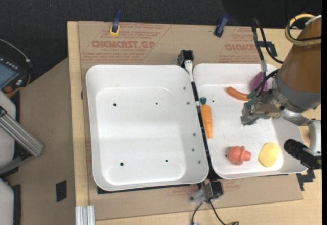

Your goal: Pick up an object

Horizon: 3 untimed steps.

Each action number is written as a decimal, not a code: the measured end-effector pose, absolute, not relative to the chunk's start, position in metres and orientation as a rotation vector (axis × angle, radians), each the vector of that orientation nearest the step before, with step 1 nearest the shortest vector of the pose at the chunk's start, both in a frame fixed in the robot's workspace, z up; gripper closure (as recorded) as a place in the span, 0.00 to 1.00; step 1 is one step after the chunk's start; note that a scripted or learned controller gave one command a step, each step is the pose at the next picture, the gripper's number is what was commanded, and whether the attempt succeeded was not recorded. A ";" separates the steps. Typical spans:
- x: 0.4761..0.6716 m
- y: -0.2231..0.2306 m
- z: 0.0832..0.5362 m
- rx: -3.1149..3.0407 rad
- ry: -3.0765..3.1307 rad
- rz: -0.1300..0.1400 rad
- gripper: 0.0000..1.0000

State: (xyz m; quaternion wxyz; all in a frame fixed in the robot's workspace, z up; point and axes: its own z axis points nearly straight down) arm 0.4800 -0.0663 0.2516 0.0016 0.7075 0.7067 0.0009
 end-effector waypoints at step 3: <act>0.480 -0.022 0.299 2.211 2.221 0.011 1.00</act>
